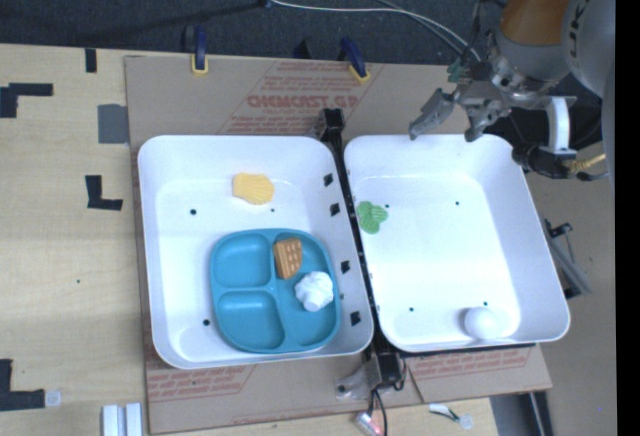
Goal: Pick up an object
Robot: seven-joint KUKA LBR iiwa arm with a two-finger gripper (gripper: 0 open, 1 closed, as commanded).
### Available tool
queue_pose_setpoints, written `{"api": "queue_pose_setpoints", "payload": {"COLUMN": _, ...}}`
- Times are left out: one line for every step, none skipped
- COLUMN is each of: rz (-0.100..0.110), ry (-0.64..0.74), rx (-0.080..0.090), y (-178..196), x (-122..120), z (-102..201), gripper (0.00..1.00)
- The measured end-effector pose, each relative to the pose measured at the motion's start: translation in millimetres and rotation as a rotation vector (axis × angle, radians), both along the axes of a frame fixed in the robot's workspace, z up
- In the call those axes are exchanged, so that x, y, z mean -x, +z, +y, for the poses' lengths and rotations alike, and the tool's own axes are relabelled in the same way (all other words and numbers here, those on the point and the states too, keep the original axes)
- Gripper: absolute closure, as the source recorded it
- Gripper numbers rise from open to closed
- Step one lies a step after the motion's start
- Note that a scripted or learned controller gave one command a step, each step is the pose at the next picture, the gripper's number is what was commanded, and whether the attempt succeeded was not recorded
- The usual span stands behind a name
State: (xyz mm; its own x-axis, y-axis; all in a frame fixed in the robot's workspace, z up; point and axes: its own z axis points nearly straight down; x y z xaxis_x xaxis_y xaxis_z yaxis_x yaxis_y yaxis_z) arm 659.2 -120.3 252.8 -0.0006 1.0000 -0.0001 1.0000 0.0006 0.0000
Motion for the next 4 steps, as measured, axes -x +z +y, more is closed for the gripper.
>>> {"api": "queue_pose_setpoints", "payload": {"rz": -0.006, "ry": 0.006, "rx": -0.001, "y": 67.5, "x": 37.9, "z": 76.2, "gripper": 0.0}}
{"api": "queue_pose_setpoints", "payload": {"rz": -0.013, "ry": -0.003, "rx": 0.001, "y": 212.4, "x": 72.3, "z": 33.9, "gripper": 0.0}}
{"api": "queue_pose_setpoints", "payload": {"rz": 0.001, "ry": 0.001, "rx": 0.0, "y": 204.0, "x": 22.9, "z": 51.5, "gripper": 0.0}}
{"api": "queue_pose_setpoints", "payload": {"rz": -0.006, "ry": -0.007, "rx": 0.003, "y": 285.6, "x": 52.1, "z": -43.9, "gripper": 0.0}}
